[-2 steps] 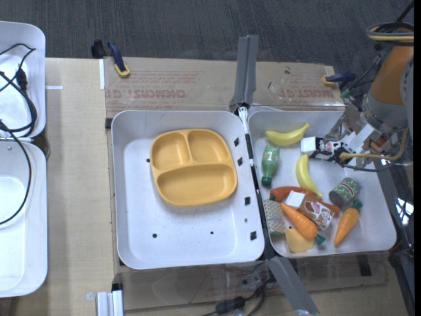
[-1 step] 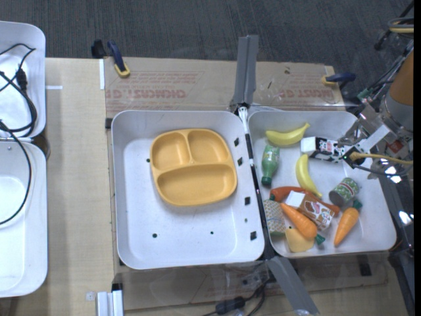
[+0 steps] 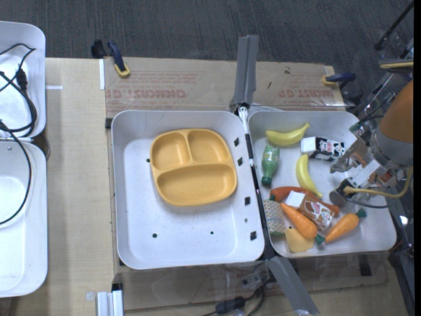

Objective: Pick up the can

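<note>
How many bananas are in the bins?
2. The back banana lies near the far wall of the right bin; the front banana lies mid-bin, right of the green bottle. Another might be hidden under other things.

Can [image 3: 317, 210], red-brown with a white label panel, lying slantwise on its side in the right bin's [image 3: 376, 236] near half.

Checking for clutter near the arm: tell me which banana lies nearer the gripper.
The lengthwise banana just right of the green bottle; the crosswise banana, higher in the view, lies further from the gripper.
</note>
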Robot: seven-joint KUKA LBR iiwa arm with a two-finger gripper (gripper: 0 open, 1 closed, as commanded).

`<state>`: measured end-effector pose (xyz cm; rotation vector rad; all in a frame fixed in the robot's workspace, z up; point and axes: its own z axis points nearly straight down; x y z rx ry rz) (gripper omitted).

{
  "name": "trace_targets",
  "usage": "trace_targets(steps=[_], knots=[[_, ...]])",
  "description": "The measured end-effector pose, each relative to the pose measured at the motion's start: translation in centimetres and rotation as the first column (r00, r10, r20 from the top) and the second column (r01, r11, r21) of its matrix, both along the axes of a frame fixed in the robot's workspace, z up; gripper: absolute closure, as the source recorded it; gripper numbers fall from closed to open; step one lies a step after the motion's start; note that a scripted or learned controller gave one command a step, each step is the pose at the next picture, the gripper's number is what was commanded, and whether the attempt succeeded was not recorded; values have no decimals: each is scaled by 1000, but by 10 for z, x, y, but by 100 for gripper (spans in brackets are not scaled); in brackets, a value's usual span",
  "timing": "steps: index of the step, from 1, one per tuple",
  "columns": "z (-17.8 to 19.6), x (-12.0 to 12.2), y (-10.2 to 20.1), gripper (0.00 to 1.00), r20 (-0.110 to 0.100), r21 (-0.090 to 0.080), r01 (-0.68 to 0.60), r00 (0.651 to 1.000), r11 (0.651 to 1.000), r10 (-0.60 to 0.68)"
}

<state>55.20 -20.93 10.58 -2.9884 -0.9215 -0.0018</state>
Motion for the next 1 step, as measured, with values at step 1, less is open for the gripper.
trace_targets(steps=[1], knots=[[8,-2,-4,100,-3,-8,4,1000,1000,-4]])
